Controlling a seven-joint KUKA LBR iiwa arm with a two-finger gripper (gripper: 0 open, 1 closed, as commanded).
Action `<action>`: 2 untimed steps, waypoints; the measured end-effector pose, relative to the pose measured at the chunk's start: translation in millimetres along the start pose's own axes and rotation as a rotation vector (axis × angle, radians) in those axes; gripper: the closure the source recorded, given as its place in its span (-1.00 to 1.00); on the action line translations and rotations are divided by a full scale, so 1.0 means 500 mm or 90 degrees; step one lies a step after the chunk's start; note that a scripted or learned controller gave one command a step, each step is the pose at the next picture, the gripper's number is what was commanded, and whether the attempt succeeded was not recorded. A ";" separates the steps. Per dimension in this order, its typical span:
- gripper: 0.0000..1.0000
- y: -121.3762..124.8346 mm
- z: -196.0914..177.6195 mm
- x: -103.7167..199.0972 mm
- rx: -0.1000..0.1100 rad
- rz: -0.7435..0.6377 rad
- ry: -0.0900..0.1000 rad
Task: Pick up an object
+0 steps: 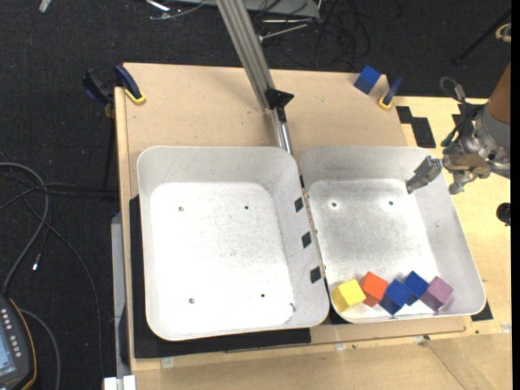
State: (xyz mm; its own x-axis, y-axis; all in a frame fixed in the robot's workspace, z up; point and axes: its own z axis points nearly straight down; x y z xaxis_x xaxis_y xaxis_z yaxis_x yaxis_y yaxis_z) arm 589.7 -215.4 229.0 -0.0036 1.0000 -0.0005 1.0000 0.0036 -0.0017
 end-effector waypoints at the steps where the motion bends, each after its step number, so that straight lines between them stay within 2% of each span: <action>1: -1.00 0.025 0.212 0.099 0.003 -0.001 0.003; 2: -1.00 -0.096 0.268 0.219 0.003 -0.001 0.003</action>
State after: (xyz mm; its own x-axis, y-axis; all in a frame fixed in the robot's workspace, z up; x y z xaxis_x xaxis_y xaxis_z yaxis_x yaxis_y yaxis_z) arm 541.1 -105.9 94.9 -0.0056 1.0000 0.0040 1.0000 0.0056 -0.0070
